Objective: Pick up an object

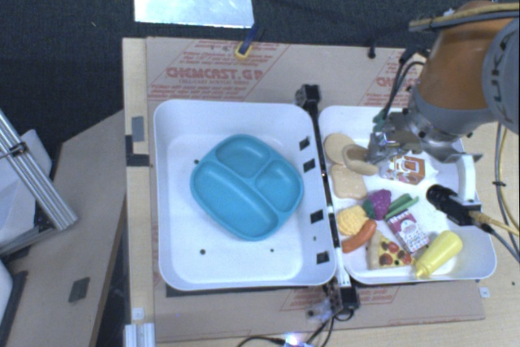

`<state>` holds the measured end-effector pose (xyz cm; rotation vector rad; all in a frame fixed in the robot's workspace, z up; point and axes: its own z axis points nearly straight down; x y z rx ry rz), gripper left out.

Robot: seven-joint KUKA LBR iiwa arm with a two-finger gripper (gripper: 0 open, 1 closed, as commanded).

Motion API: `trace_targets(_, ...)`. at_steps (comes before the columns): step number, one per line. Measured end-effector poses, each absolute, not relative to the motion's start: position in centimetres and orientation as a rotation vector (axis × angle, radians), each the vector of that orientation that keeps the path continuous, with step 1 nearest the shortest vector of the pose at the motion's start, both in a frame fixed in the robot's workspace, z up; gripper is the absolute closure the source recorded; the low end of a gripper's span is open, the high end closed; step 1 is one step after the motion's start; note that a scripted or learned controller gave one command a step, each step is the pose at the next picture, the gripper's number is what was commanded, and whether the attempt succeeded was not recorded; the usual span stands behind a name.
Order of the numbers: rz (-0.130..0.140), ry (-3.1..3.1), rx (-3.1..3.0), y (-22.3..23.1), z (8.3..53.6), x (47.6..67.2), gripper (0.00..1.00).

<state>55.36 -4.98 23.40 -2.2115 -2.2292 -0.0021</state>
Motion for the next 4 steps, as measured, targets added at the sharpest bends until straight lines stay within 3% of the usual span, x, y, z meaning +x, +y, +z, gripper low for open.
trace_targets(1, 0.0, -2.227, -2.214, -0.5, 23.5, 51.9, 1.0)
trace_targets(2, -0.001, -2.229, -2.211, 4.7, 21.5, 49.9, 1.0)
trace_targets(4, -0.002, -2.223, -2.22, 3.6, 21.8, 49.6, 1.0)
